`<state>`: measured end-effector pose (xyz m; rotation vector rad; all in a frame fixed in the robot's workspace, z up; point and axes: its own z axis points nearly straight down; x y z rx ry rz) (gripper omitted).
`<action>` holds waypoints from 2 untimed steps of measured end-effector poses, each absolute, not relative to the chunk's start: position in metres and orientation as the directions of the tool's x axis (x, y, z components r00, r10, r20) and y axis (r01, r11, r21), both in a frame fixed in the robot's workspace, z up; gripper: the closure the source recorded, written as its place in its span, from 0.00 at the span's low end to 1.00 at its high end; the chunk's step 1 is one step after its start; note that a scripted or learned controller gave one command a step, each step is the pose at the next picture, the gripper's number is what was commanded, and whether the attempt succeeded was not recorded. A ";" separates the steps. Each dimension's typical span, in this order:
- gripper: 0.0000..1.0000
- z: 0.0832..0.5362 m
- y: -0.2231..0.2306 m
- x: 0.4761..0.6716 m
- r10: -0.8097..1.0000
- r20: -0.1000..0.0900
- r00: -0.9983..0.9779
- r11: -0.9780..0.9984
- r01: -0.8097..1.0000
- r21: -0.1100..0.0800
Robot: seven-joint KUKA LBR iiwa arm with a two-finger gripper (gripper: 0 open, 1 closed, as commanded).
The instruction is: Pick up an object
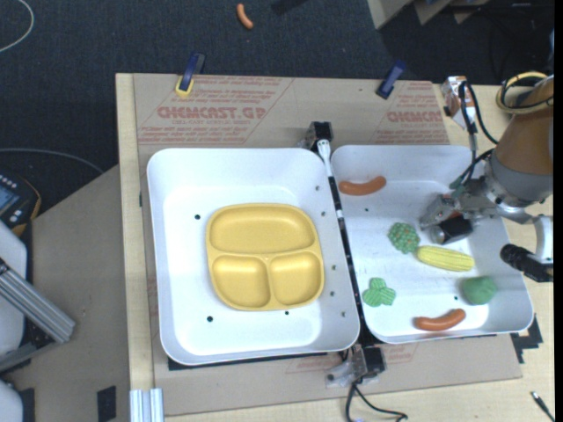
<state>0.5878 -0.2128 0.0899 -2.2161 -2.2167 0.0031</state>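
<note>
Two shallow white bins are seen side by side on the tabletop [264,104], which is covered with brown cardboard. The left bin [176,262] holds a yellow divided plate [264,255] with one long compartment at the far side and two smaller ones at the near side. The right bin [396,170] holds several toy foods. An orange sausage [362,185] is laid near the bin's far left corner. A green leafy piece [404,236] is placed around the middle, with a yellow corn cob [444,258] just beside it to the right. A second green leafy piece [379,294] is found nearer the front left, close to the divide between the bins. A second sausage [439,321], reddish orange, is laid along the front edge, and a rounded green piece [478,290] sits near the front right corner.

The grey arm [523,161], with its orange band, is extended in from the right over the right bin. The end effector [450,222] is lowered just above and behind the corn cob, close to the first leafy piece. Whether its jaws are spread or closed cannot be told, and nothing is seen held between them.

An orange scrap [244,15] is seen on the dark floor beyond the tabletop.
</note>
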 end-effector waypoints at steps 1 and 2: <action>1.00 0.105 -0.214 0.590 1.000 -0.001 0.000 0.000 1.000 0.002; 1.00 0.150 -0.211 0.587 1.000 -0.003 0.000 0.001 1.000 0.007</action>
